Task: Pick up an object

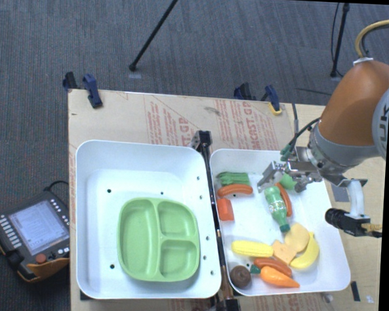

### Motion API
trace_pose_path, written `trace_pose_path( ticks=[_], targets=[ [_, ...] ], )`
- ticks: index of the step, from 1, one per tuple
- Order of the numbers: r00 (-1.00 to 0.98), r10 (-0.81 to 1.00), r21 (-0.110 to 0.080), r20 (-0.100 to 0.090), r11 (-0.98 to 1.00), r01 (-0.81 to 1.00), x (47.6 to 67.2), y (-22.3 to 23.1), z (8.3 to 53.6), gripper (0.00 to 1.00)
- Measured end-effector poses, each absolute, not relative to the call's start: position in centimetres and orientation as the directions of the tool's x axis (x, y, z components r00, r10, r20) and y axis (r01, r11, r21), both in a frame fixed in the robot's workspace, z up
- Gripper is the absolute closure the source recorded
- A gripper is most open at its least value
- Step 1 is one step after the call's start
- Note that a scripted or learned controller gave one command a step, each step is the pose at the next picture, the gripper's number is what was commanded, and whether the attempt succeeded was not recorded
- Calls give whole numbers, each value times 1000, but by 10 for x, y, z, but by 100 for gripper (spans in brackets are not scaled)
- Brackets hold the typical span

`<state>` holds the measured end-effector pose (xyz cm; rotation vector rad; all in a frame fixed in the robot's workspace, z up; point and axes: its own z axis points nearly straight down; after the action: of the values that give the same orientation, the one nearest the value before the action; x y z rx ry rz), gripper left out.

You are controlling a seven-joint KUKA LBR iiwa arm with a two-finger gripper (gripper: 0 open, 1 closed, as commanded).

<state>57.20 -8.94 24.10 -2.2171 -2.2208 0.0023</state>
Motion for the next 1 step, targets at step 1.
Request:
trace_pose_path(
  ticks=[1],
  targets=[
    [84, 996, -4, 1, -84, 996, 642, -146, 87, 0]
  ],
)
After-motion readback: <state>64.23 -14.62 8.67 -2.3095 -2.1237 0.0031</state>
